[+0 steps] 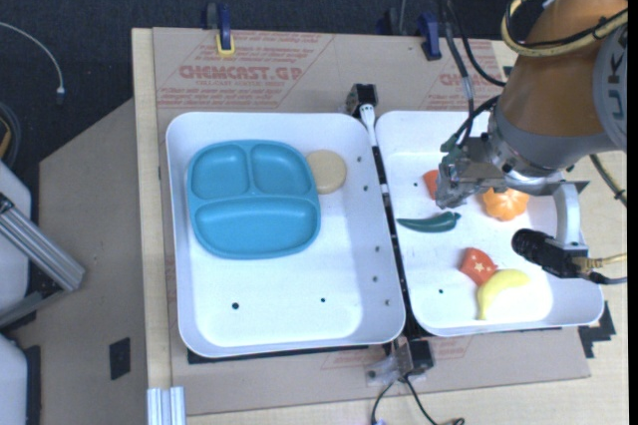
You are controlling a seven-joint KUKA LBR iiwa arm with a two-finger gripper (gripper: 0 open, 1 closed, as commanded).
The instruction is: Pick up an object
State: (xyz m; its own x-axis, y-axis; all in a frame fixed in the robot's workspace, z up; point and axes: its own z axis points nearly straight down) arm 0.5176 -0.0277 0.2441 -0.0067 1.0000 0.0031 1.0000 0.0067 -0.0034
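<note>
Teal curved pepper-like piece (431,222), smooth, just below metal tool (454,192)

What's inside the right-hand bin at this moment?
The right bin holds a teal pepper-like piece, an orange fruit, a strawberry and a banana. The tool partly covers a red-orange item.

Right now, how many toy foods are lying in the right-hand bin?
5 that I can see: a green pepper near the divider, a strawberry, a banana, an orange, and a red piece partly under the gripper. The arm may hide more.
</note>
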